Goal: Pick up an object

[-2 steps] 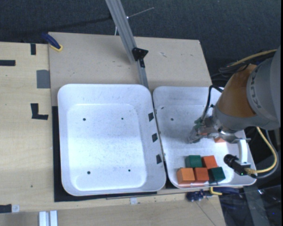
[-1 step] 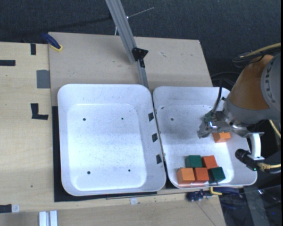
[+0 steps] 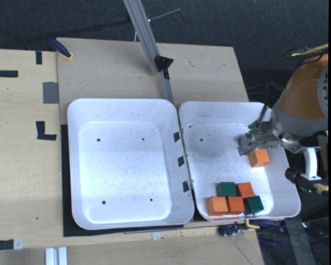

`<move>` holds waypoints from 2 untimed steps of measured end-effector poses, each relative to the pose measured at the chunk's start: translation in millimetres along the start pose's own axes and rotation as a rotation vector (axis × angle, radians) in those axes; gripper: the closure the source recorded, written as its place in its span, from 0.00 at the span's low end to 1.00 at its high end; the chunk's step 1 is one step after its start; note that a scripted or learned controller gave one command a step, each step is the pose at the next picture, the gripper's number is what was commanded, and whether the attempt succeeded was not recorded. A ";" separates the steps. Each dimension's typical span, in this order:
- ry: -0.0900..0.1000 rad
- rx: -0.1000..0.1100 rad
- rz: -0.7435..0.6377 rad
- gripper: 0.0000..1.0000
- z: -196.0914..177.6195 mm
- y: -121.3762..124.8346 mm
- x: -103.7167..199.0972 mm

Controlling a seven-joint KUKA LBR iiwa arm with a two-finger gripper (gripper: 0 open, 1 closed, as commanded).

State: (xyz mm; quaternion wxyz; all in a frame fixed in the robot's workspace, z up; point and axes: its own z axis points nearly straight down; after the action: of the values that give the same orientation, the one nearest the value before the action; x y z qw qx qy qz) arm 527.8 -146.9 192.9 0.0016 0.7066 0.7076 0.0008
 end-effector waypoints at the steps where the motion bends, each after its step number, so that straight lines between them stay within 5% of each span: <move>1: -0.001 -0.002 -0.001 1.00 -62.6 -2.8 -0.3; 2: 0.001 0.005 -0.004 1.00 -48.4 15.9 46.2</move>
State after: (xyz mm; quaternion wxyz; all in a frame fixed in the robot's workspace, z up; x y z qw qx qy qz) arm 543.4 -100.6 241.3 -0.0006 0.7052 0.7090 -0.0005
